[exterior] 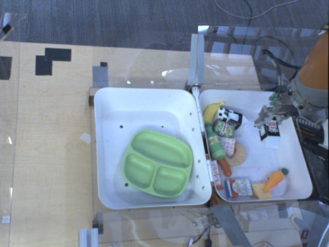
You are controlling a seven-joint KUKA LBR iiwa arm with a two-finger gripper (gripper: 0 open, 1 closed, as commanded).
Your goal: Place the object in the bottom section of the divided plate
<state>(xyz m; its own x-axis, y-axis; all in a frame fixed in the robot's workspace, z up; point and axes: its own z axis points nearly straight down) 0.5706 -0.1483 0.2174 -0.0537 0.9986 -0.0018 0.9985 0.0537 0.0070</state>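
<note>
On the bench (46,138) we note two white bins. The left bin (110,117) holds the green divided plate (157,162), lying flat; all three compartments look bare, including the lower ones toward the near edge. The right bin (300,187) carries the clutter: a yellow banana (212,111), a black-and-white cow-patterned carton (226,118), a green bottle (216,147), a round cracker-like disc (237,153), a small printed box (238,187) and a toy carrot (275,179).

The claw (271,118) sits over the right bin's far right part, just above a small black-and-white item (271,130); we cannot tell its spread, nor whether the item is between the fingers.

Our reading: the picking step is in hand and no object has reached the plate. The next move calls for a confirmed grip, a lift clear of the bin wall, and a carry leftward to the plate's bottom section.
</note>
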